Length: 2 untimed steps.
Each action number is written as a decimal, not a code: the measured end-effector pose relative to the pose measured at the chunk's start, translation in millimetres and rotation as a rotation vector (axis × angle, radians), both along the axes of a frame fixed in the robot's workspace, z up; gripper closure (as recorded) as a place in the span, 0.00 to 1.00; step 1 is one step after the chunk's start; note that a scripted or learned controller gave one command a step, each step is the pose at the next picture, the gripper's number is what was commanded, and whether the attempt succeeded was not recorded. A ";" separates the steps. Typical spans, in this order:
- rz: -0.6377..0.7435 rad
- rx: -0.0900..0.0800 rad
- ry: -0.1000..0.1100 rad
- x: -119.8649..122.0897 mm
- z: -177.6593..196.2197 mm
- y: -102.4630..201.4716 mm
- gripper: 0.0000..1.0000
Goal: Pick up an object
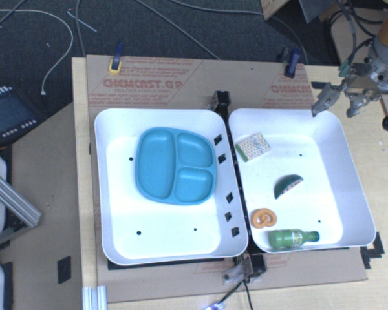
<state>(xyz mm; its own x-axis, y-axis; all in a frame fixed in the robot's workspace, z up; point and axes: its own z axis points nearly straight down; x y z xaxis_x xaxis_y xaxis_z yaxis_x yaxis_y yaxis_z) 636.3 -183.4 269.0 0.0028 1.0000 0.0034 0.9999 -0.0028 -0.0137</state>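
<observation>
Lowest in our view, a green bottle (293,238) lies on its side along the near wall of the right bin (349,173), with a small pretzel (264,218), a watermelon slice toy (288,185) and a checkered packet (253,146) further in. We see the gripper (341,102) well apart from them all, hovering over the bin's far right corner with its fingers spread and nothing between them. Beside it, the left bin (116,205) holds a blue divided plate (176,165); both bins rest on a cardboard-covered bench (181,76) above dark, cable-strewn floor.
</observation>
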 end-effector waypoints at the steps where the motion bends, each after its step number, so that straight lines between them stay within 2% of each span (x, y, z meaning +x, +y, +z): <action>1: 0.003 -0.003 -0.013 2.2 8.1 0.7 0.00; 2: 0.003 -0.002 -0.008 2.8 -54.5 -1.7 0.00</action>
<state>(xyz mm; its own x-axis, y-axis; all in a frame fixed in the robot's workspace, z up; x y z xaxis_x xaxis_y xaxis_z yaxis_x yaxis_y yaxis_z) 639.1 -185.2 214.5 0.0000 1.0000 0.0019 1.0000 0.0001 -0.0061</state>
